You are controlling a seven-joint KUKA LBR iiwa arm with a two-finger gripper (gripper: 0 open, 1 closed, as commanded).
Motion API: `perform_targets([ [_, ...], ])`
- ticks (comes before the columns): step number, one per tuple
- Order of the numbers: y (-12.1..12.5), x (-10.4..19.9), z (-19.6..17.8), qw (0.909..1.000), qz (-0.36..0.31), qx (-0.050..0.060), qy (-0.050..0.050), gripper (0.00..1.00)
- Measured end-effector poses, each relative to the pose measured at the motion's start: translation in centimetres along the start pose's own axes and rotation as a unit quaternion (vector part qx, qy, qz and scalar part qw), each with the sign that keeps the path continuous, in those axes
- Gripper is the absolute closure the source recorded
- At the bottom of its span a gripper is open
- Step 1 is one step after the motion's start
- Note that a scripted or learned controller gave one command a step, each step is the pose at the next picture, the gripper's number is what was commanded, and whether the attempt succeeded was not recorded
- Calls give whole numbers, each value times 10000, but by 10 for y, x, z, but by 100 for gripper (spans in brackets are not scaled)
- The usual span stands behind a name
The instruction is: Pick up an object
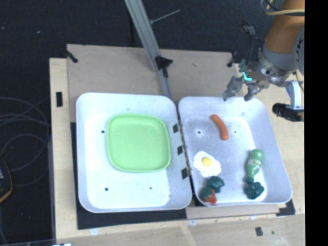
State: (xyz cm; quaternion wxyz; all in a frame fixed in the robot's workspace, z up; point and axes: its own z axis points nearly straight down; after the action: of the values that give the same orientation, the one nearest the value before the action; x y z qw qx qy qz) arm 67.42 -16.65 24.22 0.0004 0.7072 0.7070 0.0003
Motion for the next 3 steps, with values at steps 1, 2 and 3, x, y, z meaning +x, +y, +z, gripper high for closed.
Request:
perform_targets([
  [1,0,0,0,10000,0,1,0,0],
  [2,-9,1,46,10000,1,20,-1,0],
  [3,-7,10,98,10000,0,21,0,0],
])
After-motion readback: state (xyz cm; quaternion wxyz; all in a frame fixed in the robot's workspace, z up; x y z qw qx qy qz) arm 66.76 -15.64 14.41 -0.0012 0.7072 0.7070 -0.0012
